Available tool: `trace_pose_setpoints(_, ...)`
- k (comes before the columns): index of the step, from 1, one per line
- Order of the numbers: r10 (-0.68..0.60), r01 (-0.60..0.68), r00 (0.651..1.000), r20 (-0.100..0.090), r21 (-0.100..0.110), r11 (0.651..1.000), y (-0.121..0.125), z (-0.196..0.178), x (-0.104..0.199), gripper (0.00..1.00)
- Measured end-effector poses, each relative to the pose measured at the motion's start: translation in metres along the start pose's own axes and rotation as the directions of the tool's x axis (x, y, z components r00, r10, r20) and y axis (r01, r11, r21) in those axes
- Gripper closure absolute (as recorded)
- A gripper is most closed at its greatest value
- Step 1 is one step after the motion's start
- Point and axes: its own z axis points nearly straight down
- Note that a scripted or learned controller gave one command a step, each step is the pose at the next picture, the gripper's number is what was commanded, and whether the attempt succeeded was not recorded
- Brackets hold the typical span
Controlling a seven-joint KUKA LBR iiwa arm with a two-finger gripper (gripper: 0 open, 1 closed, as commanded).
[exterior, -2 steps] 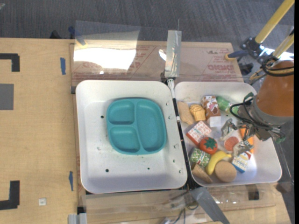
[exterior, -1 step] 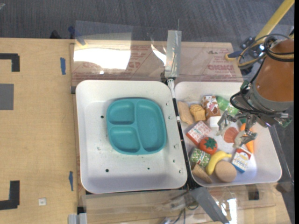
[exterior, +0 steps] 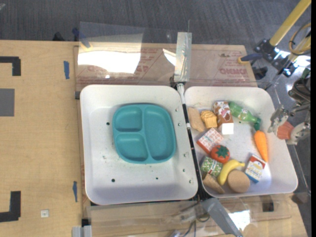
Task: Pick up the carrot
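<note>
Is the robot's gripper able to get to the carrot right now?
Probably yes. The carrot lies uncovered near the right bin's right wall, with nothing on top, and the gripper sits just beside that edge.

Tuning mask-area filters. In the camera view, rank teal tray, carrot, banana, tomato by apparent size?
1. teal tray, far largest
2. carrot and banana: look alike, no ranking
3. tomato, smallest
</note>
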Motion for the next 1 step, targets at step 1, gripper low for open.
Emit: trace_pose_setpoints(1,-0.330,0.330,0.944,0.003,-0.006,0.944,-0.0044,0.1646,0.0354,1.00)
